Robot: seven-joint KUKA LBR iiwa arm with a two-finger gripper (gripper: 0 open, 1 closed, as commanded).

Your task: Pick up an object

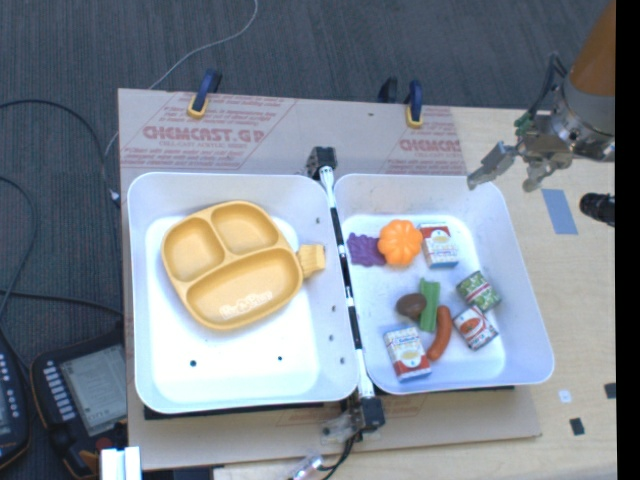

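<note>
The right bin [520, 268] holds small toy foods: an orange pumpkin [399, 242], purple grapes [364, 251], a white-and-red carton [438, 245], a brown potato [410, 306], a green bean [429, 303], a red sausage [440, 337], two small cans [478, 290] [474, 327] and another carton [406, 353]. My gripper [514, 169] hangs above the bench just past the bin's far right corner, open, with nothing between its fingers. It is well clear of all the toys.
The left bin [160, 368] holds a yellow divided plate [232, 263]. A black divider bar [343, 258] runs between the bins. Clamps [205, 92] [413, 107] sit at the board's far edge. Blue tape [560, 211] marks the bench at right.
</note>
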